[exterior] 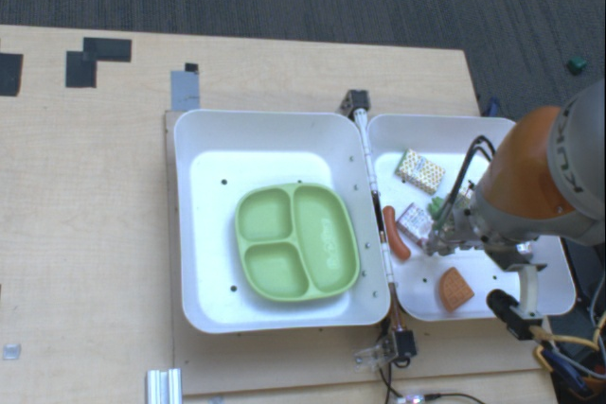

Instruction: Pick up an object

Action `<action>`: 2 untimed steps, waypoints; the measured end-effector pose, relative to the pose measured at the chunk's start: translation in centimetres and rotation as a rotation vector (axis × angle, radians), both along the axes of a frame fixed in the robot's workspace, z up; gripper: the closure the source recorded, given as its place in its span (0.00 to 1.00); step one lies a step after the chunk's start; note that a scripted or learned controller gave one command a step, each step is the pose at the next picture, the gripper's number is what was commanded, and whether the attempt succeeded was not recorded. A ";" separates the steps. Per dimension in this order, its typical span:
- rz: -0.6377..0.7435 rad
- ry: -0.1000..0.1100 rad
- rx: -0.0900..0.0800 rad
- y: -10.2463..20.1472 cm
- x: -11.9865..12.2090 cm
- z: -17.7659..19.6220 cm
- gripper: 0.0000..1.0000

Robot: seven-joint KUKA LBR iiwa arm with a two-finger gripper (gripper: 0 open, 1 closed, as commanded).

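Holding a green three-compartment plastic plate (297,242), the left white bin (204,203) sits beside the right white bin (559,293); there a red sausage-shaped toy (396,234) lies lengthwise, running roughly top to bottom, near an orange wedge (455,289), a patterned box (420,170) and a small packet (414,220); the tool (437,239) hovers just beside the sausage, its grip state impossible to tell.

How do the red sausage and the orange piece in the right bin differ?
The red sausage is long and thin; the orange piece is short and blocky. The sausage lies by the bin's left wall, the orange piece nearer its front edge. Both lie loose on the right bin floor.
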State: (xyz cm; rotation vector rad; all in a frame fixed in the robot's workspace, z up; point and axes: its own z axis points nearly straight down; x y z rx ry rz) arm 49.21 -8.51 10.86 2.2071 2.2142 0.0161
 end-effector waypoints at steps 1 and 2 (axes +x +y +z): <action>0.000 0.000 0.000 0.0 0.0 0.0 0.00; -0.006 0.007 -0.001 -0.2 -0.3 -2.0 0.00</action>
